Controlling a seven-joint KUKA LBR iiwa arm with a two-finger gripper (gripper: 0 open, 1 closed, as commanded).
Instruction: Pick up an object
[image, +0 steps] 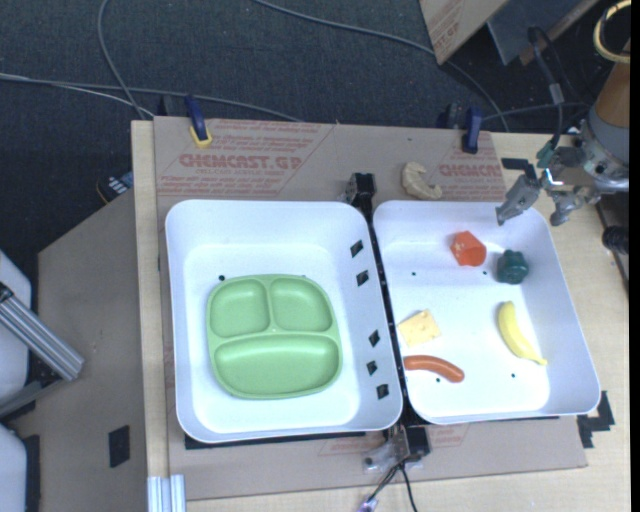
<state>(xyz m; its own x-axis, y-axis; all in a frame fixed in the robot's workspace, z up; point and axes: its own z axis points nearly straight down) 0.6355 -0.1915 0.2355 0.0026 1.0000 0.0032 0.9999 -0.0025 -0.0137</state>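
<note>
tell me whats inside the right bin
The right bin holds five things: an orange-red block, a dark green piece, a banana, a yellow wedge and a red sausage. Nothing looks covered.

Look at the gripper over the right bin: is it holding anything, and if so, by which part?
Nothing is held. The gripper hangs open above the right bin's far edge, apart from the toys lying in it.

red print on the cardboard sheet (250, 150) at the upper left of the worktop reads "chemcast gp"; the same print repeats near the top right, partly hidden.
</note>
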